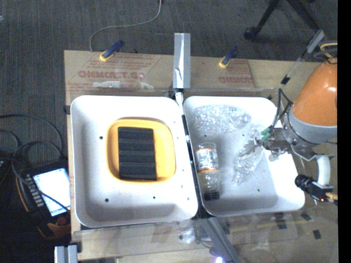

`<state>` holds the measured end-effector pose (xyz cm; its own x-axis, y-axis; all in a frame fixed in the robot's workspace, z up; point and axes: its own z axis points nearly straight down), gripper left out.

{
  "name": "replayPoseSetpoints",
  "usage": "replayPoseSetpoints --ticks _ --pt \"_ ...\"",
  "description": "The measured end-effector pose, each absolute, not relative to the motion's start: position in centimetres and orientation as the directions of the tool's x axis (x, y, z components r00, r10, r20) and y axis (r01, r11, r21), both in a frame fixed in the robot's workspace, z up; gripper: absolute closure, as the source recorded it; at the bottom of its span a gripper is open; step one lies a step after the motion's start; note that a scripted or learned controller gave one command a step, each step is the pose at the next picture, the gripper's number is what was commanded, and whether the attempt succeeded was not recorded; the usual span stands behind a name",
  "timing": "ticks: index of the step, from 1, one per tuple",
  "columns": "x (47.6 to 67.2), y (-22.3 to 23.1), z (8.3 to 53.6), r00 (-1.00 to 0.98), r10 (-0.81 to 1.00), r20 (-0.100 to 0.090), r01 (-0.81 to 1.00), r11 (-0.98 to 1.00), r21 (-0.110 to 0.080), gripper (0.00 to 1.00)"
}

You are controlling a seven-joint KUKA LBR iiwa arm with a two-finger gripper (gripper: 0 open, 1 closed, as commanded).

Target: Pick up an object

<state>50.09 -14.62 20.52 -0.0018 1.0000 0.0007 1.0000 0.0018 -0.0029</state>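
Note:
In the right bin (285,193) a small clear bottle (207,166) with a black cap lies along the left wall. A crumpled clear plastic piece (219,118) rests at the bin's far side. Another clear crumpled piece (247,158) lies near the middle. My gripper (262,142) reaches in from the right, low over the upper end of that middle piece. The clear plastic blends with the gripper tip, so contact is unclear. In the left bin (88,163) sits a yellow-rimmed object with a black ribbed top (140,152).
The orange band and grey wrist (318,106) hang over the right bin's right edge, with cables (312,185) below. A metal post (181,62) stands behind the seam between the bins. Two blue-and-yellow clamps (111,49) hold the cardboard backing.

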Motion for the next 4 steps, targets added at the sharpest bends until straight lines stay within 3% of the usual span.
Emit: replayPoseSetpoints --ticks 1,2,3,4 --pt "49.6 -16.5 17.1 0.116 0.993 0.002 0.993 -0.116 -0.005 0.0" --pt "54.5 -18.0 9.5 0.041 0.999 -0.004 0.999 -0.041 0.012 0.0" --pt "54.4 -18.1 10.4 0.043 0.999 -0.003 0.999 -0.043 0.009 1.0" --pt "54.5 -18.0 11.3 0.043 0.999 -0.002 0.999 -0.043 0.01 1.0"
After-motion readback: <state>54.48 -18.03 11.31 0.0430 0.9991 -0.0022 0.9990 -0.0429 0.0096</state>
